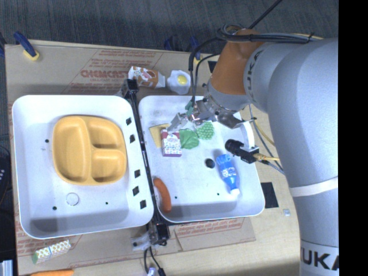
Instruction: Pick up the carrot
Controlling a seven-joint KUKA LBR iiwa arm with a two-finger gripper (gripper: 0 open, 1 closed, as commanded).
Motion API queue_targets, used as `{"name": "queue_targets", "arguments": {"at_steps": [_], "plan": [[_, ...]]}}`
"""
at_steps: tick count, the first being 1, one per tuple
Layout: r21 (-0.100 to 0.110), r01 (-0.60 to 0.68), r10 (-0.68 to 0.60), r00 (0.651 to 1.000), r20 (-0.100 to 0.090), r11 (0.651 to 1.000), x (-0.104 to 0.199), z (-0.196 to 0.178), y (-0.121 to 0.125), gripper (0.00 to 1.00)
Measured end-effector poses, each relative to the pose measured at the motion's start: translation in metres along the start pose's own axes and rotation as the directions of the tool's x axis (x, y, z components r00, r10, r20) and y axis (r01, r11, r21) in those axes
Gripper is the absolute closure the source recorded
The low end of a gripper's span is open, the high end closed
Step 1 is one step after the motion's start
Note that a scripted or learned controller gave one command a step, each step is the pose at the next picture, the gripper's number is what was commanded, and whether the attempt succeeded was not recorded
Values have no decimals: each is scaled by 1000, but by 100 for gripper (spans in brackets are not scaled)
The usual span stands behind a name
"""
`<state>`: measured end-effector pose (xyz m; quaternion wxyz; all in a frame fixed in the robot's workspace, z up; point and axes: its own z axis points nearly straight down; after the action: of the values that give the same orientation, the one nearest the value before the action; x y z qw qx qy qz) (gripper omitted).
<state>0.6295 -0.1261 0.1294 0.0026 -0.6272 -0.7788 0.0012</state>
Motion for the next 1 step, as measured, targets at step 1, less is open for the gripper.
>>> {"name": "queue_targets", "arguments": {"at_steps": [1], "plan": [[-3, 131, -131, 991, 3, 991, 81, -63, 9, 0]]}}
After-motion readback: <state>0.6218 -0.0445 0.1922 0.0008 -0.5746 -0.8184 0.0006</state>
